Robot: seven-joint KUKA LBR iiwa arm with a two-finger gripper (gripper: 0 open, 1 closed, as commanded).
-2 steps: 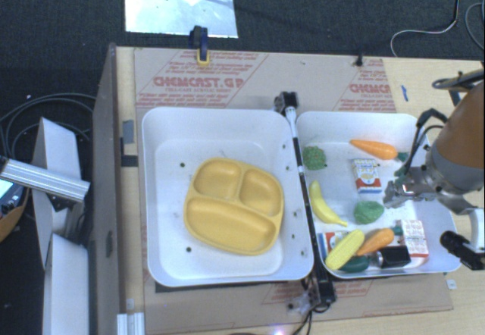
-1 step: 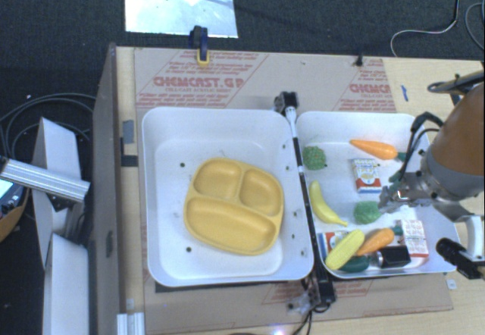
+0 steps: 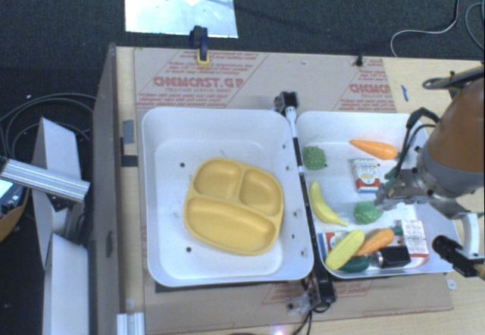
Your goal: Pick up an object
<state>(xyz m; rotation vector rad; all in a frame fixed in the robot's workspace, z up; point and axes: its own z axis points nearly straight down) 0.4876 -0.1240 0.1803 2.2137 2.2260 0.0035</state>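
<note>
- Camera view is giving me both white bins side by side on the bench, and I am looking down on them at a slant.
- I am seeing the arm (image 3: 458, 144) reaching in from the right, its orange band sitting over the right bin (image 3: 333, 125).
- I am watching the gripper (image 3: 384, 198) hanging low in that bin, just beside a small green broccoli piece (image 3: 367, 212); whether it is grasping anything, I cannot tell.
- I am counting the loose items in the right bin: a carrot (image 3: 373, 148) near the far wall, a second green broccoli piece (image 3: 314, 157) by the left wall, a small red and white carton (image 3: 367, 174), a banana (image 3: 324, 205), a corn cob (image 3: 344, 248), another carrot (image 3: 377, 240) lying against the corn, a second small carton (image 3: 414, 239) and a dark object (image 3: 392, 256) at the near wall.
- I am seeing a yellow divided tray (image 3: 233, 205) lying flat in the middle of the left bin (image 3: 170, 144).
</note>
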